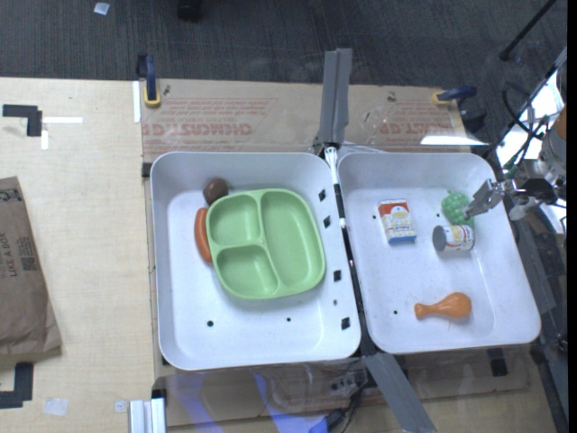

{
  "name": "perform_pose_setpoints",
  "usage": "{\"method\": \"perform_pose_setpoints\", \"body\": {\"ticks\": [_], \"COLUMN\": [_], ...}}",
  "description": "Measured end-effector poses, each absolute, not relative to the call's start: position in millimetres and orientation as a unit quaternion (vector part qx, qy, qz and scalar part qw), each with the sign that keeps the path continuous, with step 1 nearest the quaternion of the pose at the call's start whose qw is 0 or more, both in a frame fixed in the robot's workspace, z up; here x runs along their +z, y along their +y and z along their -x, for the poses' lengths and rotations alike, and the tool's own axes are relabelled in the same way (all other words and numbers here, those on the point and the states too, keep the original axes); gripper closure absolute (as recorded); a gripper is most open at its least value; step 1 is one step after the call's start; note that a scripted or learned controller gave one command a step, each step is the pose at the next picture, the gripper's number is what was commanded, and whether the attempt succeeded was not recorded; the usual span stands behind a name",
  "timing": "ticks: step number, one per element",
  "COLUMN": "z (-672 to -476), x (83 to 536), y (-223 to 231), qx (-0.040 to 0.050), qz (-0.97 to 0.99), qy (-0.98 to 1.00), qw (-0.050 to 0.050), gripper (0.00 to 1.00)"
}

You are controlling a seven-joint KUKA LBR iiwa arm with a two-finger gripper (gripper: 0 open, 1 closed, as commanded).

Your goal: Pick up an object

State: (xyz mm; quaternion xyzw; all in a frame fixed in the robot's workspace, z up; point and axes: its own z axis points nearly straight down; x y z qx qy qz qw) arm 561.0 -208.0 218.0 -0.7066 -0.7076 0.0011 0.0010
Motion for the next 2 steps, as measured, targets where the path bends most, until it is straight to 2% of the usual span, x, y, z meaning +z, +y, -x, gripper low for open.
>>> {"method": "perform_pose_setpoints", "body": {"ticks": [1,2], "z": [-568.9,-615.0], "x": [122,94], "y": [-220,-214], "qx": [-0.0044,-0.0045], "qz": [0.681,0.689], "qy": [-0.733,-0.724], "qw": [-0.006,0.0], "gripper": [0.0,0.0]}}
